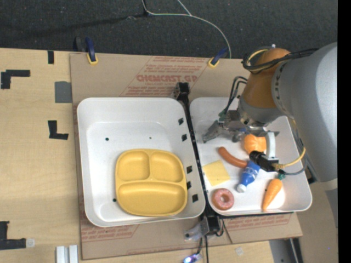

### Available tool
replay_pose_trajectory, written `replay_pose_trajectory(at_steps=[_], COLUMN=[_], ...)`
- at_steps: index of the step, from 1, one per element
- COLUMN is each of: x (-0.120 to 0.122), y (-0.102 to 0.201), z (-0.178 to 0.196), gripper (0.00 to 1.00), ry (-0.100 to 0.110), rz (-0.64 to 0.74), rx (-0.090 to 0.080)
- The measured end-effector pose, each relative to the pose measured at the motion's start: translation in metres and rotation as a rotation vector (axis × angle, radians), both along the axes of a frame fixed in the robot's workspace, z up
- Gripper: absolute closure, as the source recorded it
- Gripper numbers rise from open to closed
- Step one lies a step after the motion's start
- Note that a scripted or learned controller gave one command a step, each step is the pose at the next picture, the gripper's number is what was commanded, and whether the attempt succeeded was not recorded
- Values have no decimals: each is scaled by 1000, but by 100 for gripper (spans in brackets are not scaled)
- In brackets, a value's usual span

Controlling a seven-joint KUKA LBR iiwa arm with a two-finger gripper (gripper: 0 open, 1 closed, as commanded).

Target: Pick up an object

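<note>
Wooden surface (pixel 33 163) carries a cardboard sheet (pixel 137 75) and two white bins. We see a yellow divided plate (pixel 151 181) in the left bin (pixel 90 125). The right bin (pixel 296 201) holds toy food: a hot dog (pixel 232 156) at its centre, a cheese slice (pixel 216 173) at seven o'clock from it, a pink donut (pixel 223 199) lower down, a blue bottle (pixel 249 176) at four o'clock, a carrot (pixel 271 193) beyond, and an orange fruit (pixel 254 143) at two o'clock. Our tool (pixel 219 129) hovers at eleven o'clock from the hot dog, spread wide and carrying nothing. We judge the hot dog light, smooth plastic, likely to roll; take it across the middle.
</note>
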State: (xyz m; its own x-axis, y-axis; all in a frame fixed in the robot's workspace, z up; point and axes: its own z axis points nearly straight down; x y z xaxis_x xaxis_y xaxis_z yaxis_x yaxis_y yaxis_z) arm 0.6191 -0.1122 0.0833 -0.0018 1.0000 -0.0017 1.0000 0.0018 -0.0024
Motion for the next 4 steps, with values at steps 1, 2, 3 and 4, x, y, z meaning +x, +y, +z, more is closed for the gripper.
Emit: replay_pose_trajectory(at_steps=[1, 2, 3, 4], x=[1, 2, 6, 7], y=[1, 4, 6, 7], z=[12, 54, 117, 151], gripper=[100, 100, 100, 100], ry=[-3, -5, -7, -5], rz=[1, 0, 1, 0], rx=[0, 2, 2, 2])
